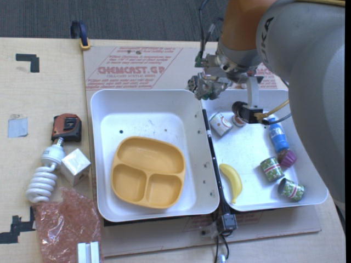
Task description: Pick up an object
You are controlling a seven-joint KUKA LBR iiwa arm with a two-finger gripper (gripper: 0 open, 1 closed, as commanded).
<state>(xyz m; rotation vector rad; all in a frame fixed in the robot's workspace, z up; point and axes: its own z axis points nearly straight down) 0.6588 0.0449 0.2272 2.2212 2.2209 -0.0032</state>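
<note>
From my screen I see a pale bench (38, 100) with a dark carpeted floor (137, 7) behind it at the far edge, and a brown board (134, 67) printed with red lettering under the two white bins. The left bin (104, 147) carries a yellow divided plate (147, 171) lying flat near its middle. The right bin (247, 141) carries the pickable clutter: a banana (232, 182) by the near-left corner, a white cup (221, 124) on its side close to the far-left corner, a blue bottle (278, 137) toward the right wall, a purple piece (287, 158) just below it, and two green-patterned cans (271, 169) (290, 189) near the right front corner. The gripper (207, 86) hangs over the far rim where the two bins meet, above the white cup's corner, and I cannot tell how it stands or whether it has anything. On the bench left of the bins lie a tape measure (67, 127), a spiral light bulb (45, 174), a white cube (75, 164) touching the bulb, and a crumpled reddish plastic bag (66, 223) at the near edge.
</note>
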